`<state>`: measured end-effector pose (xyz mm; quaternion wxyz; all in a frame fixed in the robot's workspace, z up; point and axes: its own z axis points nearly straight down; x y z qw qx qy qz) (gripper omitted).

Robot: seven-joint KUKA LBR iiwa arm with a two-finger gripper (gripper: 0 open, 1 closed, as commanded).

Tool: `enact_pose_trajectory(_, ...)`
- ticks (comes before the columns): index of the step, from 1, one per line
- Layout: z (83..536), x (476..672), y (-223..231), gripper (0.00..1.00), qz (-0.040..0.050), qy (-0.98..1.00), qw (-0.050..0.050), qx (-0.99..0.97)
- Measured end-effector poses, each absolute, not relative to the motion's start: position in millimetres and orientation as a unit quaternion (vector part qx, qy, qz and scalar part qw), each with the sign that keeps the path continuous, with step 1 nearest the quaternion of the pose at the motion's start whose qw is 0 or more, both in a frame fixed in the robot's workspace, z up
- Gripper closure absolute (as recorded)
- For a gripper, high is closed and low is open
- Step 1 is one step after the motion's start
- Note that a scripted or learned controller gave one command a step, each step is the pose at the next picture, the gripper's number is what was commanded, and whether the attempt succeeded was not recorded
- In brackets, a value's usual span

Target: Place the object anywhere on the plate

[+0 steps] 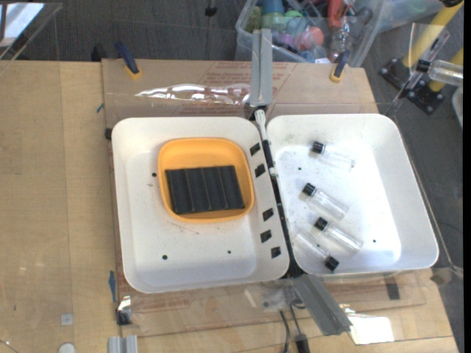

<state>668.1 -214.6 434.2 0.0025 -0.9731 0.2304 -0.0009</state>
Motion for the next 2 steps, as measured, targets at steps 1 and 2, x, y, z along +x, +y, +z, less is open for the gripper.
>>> enact_pose_trajectory(1, 434.0, 666.4, -219.5, 1.0, -0.0008, 0.109, 0.003, -0.994)
enact_pose_trajectory(2, 433.8, 668.1, -219.3, 1.0, -0.001, 0.097, 0.003, -0.995)
